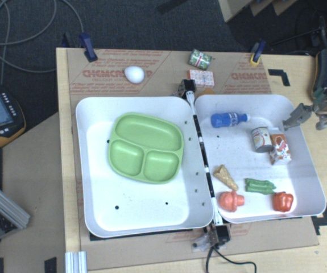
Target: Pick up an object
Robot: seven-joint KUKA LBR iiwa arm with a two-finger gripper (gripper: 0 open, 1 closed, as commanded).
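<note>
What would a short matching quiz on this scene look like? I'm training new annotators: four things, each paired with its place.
Things:
1. green divided plate
2. blue bottle
3. white egg
4. red pepper

Places:
A. near corner of the right bin
B. on the cardboard behind the left bin
C. in the left bin
D. far part of the right bin

Pairs: 1-C, 2-D, 3-B, 4-A

right bin (pixel 299 169): centre open | blue bottle (pixel 229 119) at top | 4 toys crowd front edge
</note>
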